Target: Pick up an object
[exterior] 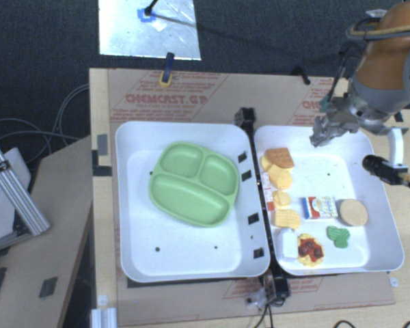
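Gripper first: mine hangs over the far edge of the right bin, up near its back rim. I cannot tell if it is spread or pressed together, because it looks small and dark from here. I see nothing in it.

My job is to pick up one thing, and the things lie in this same bin, near my gripper but not under it. Closest is a brown cracker, with yellow pieces just below it by the wall between the bins. Farther down sit a little red and white box, a round tan cookie, a green toy and a red and yellow toy.

The left bin holds a green tray with three parts. I think the tray sits there as a place for food.

I think I must move in over the cracker and go down.
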Controlling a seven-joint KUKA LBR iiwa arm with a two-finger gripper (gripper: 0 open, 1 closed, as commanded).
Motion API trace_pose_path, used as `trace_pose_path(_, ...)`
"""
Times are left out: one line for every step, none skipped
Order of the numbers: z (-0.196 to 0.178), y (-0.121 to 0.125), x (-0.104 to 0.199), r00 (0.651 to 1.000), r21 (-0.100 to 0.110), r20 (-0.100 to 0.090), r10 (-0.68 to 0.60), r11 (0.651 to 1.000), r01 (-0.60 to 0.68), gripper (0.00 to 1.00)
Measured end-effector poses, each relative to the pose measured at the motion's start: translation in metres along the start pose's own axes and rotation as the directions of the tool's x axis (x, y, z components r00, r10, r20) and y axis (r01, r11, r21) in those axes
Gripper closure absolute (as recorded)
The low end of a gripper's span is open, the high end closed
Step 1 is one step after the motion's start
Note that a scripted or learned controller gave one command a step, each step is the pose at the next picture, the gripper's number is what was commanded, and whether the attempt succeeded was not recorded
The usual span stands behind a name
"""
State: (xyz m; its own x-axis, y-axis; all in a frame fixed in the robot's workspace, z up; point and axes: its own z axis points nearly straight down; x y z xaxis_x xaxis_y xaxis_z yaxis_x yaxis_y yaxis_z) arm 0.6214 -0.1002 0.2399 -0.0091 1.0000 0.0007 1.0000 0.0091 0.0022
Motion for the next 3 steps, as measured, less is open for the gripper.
trace_pose_path(0.016, 0.005, 0.051, 1.000, 0.001, -0.001, 0.000, 1.000, 0.000, 1.00)
trace_pose_path(0.006, 0.011, 0.102, 1.000, -0.001, -0.002, -0.001, 1.000, 0.001, 1.00)
trace_pose_path(0.014, 0.014, 0.117, 1.000, 0.000, 0.001, 0.003, 1.000, -0.003, 1.00)
